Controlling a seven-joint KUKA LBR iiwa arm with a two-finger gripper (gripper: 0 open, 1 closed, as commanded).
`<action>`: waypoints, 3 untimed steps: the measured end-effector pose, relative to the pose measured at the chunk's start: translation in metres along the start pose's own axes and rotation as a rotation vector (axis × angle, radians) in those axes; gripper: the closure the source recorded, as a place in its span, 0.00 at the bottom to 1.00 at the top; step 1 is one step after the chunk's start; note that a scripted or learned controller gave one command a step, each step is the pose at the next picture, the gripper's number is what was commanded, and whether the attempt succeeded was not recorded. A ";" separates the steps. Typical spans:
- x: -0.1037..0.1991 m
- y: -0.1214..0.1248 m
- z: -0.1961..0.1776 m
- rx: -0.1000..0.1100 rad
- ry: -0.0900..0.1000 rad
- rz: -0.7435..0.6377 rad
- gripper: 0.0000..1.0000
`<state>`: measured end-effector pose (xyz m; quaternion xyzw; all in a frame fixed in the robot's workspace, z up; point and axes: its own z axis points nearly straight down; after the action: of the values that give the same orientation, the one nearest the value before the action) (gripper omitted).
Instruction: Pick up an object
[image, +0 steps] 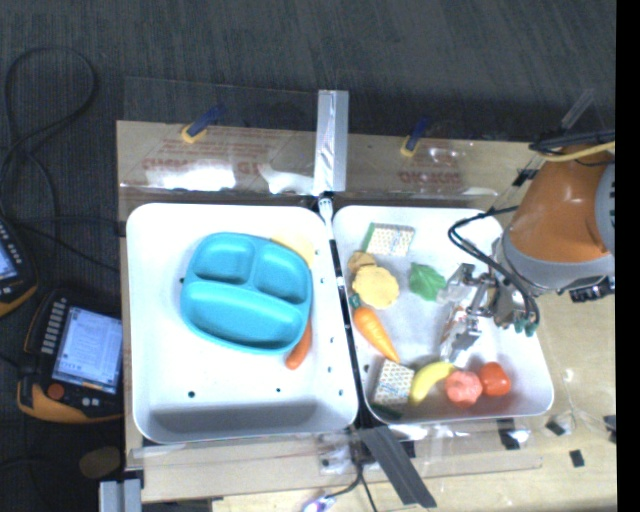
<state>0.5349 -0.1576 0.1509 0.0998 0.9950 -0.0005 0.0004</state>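
Orange-banded arm (562, 215) cut off right, end effector (462, 325) blurred over right bin (535, 395)

Robotics lab, bench with white bins (150, 400), teach pendant (70, 355), cables (40, 90)

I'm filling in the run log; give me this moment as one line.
phase: reach | end effector: over right bin, nothing seen held | nearest: banana, tomato | left bin: blue tray
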 end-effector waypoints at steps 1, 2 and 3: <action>-0.063 -0.052 0.060 0.001 -0.006 0.269 0.00; -0.076 -0.050 0.054 0.001 -0.001 0.475 0.00; -0.069 -0.054 0.061 0.002 -0.012 0.367 0.00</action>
<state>0.5923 -0.2241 0.0899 0.2795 0.9601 -0.0021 0.0064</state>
